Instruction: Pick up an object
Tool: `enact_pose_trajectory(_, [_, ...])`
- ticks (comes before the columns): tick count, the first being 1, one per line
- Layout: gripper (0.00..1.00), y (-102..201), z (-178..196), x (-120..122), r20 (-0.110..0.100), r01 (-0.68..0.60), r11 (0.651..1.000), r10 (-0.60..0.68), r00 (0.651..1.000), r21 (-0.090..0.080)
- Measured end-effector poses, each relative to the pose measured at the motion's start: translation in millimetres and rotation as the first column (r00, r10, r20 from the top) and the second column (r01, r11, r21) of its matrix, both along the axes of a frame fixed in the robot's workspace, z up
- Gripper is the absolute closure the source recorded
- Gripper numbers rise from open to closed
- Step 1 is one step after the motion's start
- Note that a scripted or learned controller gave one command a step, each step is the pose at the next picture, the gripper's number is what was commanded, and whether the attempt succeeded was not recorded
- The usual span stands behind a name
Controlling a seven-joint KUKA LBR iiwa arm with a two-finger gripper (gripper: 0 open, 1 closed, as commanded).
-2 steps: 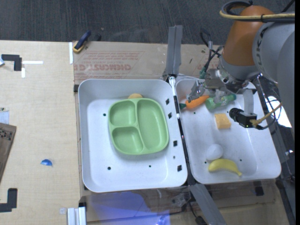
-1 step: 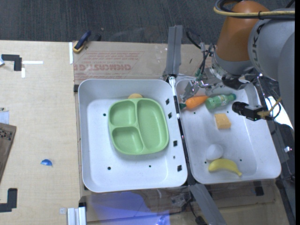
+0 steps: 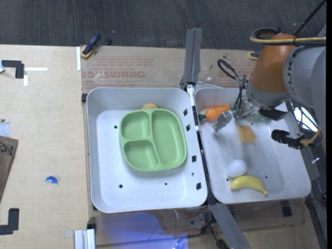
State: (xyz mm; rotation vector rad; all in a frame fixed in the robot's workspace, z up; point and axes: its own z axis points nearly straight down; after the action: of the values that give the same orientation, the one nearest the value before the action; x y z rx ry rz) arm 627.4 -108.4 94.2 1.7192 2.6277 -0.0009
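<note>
- I see the arm (image 3: pixel 290 66) reaching in over the right bin (image 3: pixel 290 180), with its gripper (image 3: pixel 224 121) low near that bin's far-left corner.
- The gripper sits just beside the carrot (image 3: pixel 217 112), at the carrot's near side; from this slant I cannot tell whether it touches it.
- I cannot tell whether the gripper is spread or closed; the metal parts there blur together, and nothing is plainly between them.
- Other candidates in the right bin: a tan block (image 3: pixel 246 134) near the middle, a white ball (image 3: pixel 237 167) toward the near edge, and a banana (image 3: pixel 249 184) just beside the ball at the near edge.
- The left bin (image 3: pixel 104 191) carries a green tray (image 3: pixel 153 139) in its middle, with a small orange thing (image 3: pixel 150 107) peeking out at the tray's far edge.
- My judgement on progress: the approach looks done and the carrot looks like the target, but no grasp is confirmed and nothing is lifted.
- Left to do, as I read it: close on the carrot, then raise it clear of the bin.
</note>
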Motion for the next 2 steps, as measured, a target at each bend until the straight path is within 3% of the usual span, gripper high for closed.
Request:
enact_pose_trajectory(1, [0.00,-2.2,-1.4,31.9,0.002,0.055,0.998,-0.055,0.998,0.000])
enact_pose_trajectory(2, [0.00,7.7,-1.6,31.6,0.000,0.268,0.963,-0.268,0.963,0.000])
